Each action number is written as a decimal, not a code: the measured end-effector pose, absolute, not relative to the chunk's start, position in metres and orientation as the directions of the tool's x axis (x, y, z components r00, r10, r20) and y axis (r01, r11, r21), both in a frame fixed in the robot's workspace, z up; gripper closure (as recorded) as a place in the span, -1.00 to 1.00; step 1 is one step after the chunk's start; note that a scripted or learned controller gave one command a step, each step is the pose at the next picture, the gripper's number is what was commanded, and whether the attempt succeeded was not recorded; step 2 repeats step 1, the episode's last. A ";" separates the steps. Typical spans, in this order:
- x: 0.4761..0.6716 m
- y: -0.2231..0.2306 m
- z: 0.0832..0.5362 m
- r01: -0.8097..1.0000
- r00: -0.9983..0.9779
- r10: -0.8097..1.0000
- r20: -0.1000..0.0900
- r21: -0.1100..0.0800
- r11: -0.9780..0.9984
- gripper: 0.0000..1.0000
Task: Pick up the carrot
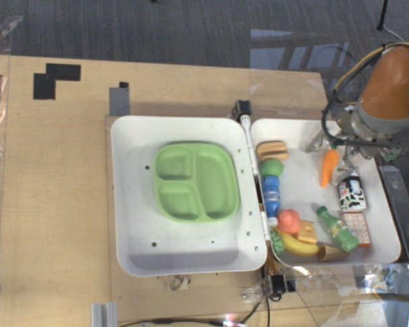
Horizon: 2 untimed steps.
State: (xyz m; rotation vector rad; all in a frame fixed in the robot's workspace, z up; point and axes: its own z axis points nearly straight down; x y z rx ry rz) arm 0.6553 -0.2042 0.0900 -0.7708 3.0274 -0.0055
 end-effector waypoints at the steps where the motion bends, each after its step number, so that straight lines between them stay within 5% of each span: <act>1: 0.660 -0.203 0.105 -0.478 -0.878 -0.478 -0.030 -0.015 0.878 1.00; 2: 0.660 -0.203 0.105 -0.478 -0.878 -0.478 -0.030 -0.015 0.878 1.00</act>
